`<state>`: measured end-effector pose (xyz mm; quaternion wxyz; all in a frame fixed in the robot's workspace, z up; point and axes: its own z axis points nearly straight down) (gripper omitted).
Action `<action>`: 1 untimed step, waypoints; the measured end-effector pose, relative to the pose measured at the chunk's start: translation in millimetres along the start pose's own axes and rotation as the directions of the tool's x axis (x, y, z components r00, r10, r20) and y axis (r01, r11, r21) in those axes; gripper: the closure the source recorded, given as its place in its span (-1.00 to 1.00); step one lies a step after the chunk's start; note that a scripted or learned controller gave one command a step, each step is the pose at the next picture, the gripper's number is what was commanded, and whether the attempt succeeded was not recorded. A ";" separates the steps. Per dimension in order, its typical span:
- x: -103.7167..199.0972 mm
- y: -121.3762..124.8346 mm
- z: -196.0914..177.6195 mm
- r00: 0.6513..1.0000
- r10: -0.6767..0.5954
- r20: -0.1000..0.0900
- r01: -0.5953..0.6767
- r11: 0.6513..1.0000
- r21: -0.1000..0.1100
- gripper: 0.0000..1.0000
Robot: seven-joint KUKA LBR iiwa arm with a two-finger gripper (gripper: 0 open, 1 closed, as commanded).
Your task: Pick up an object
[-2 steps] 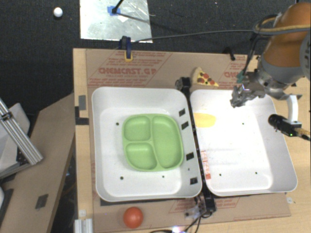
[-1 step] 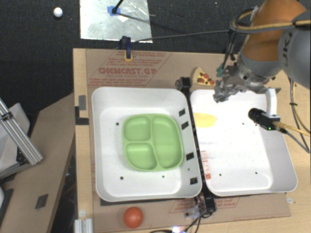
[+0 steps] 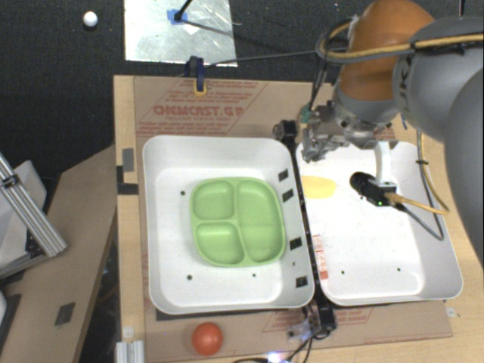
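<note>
- Gripper (image 3: 312,154) is hanging over the back left corner of the right shallow white plastic bin (image 3: 378,263), close to the wall dividing the two bins. Whether it is clenched or released cannot be told from this angle, and nothing is showing in its grasp.
- Flat yellow oval piece (image 3: 318,187) is lying on the floor of the right bin, just in front of the gripper and near the left wall, not touching either. Judging this the nearest candidate for the pick.
- Step in hand, as judged: lining up above the target before descending.
- Doing it well: centring over the yellow piece. It is looking thin and flat, so the descent is likely needing to reach almost to the bin floor, and the nearby wall is leaving little room on that side.
- Green four-compartment plastic plate (image 3: 238,221) is sitting mid-floor in the left shallow white plastic bin (image 3: 168,174), well apart from the gripper.
- Orange ball (image 3: 206,338) is resting on the desk (image 3: 249,100), in front of the left bin.
</note>
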<state>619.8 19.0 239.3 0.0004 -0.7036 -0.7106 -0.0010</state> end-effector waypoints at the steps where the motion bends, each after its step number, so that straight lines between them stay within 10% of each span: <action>1: 56.2 -4.7 6.0 1.000 0.000 -0.001 0.000 1.000 0.000 1.00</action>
